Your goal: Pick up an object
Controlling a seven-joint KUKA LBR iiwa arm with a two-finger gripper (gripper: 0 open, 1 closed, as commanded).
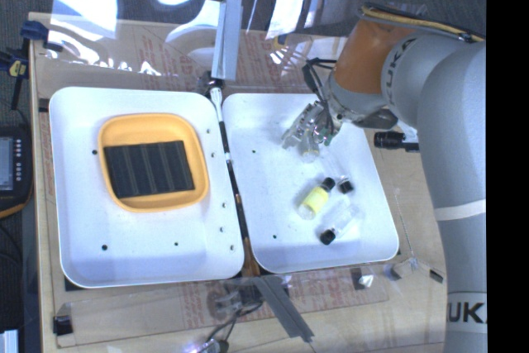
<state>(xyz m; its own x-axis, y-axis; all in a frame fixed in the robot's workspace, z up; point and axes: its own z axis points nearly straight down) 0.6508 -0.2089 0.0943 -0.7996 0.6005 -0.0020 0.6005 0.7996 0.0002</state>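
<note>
In the camera view we see the gripper (307, 131) low over the upper middle of the right bin (269, 236), right of frame centre. We cannot tell how the jaws stand.

Below it lie a yellow bottle (315, 198) and, lower still, a clear bottle (339, 224) with a black cap; a small black piece (345, 187) sits just beside the yellow one. All are apart from the gripper, so we judge that it could come up with nothing.

Both bottles are round and may roll aside.

The left bin (74, 178) holds a yellow tray (186, 128).

"UK" on the arm (463, 178)
</note>
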